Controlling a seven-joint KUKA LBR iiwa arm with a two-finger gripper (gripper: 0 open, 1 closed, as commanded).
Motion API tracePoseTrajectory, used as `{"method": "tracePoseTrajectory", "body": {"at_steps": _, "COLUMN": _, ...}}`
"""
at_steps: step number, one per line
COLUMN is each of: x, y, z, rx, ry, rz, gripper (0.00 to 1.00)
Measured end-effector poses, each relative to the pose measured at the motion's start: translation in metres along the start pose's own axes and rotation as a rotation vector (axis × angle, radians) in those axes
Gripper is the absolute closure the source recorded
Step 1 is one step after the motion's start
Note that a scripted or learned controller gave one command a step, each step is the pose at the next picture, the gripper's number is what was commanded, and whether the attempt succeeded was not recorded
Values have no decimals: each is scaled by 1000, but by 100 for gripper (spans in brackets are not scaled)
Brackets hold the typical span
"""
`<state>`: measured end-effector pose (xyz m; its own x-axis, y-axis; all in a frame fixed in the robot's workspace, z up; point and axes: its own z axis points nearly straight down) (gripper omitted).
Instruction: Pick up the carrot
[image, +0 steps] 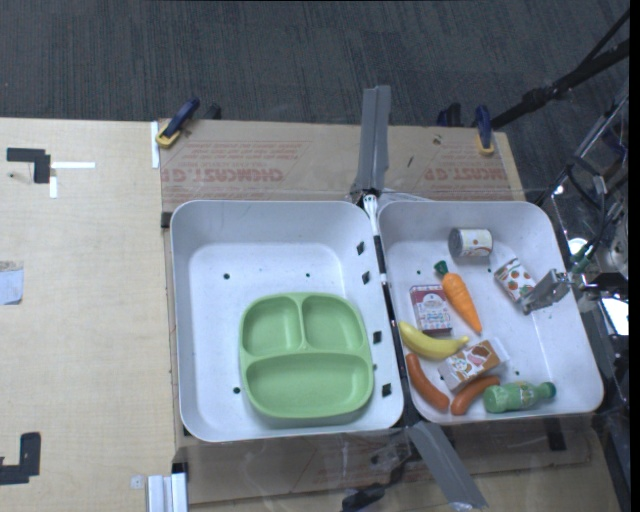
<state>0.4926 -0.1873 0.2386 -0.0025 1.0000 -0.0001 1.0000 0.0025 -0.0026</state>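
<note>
So your carrot (460, 300) is lying in the right bin (560, 340), gripper (545, 292) hovering nearby; can't tell the jaws.

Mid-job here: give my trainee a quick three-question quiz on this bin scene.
1. True or false: the carrot lies on the green plate.
2. Which bin holds the banana: A left, B right?
3. Fill in: the end effector sits near the right bin's ____ edge.

Key: 1 false, it lies in the right bin; 2 B; 3 right, apart from the carrot.
</note>
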Motion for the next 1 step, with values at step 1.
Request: {"method": "tracePoseTrajectory", "body": {"at_steps": 1, "x": 24, "y": 29, "z": 145, "rx": -6, "ry": -2, "rz": -300, "gripper": 0}}
